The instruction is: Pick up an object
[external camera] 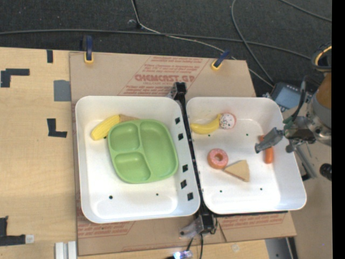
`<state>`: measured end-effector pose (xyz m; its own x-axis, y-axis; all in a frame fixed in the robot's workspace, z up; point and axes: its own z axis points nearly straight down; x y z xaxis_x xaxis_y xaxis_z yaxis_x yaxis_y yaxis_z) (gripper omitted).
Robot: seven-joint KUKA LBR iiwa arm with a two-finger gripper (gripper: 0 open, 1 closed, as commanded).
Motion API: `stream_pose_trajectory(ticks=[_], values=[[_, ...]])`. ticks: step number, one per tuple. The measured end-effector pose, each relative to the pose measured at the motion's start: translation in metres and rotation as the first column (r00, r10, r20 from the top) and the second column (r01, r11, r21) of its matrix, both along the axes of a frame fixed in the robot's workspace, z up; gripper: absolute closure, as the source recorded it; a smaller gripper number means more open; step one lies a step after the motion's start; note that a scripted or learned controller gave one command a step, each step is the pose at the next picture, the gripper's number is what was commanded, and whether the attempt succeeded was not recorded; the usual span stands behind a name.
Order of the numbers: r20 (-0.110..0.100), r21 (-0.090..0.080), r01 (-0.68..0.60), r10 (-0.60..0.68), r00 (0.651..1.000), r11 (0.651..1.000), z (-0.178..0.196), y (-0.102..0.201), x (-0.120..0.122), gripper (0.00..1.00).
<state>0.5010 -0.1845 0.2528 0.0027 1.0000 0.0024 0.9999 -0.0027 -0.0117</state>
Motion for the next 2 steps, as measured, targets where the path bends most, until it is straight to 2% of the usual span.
stream_pose_trajectory(ticks=[1, 2], values=[[0.011, -0.003, -0.003, 0.003, 1.000, 1.000, 0.005, 0.000, 0.002, 0.00], [0.007, -0.002, -0.004, 0.004, 1.000, 1.000, -0.041, 0.001, 0.009, 0.00]])
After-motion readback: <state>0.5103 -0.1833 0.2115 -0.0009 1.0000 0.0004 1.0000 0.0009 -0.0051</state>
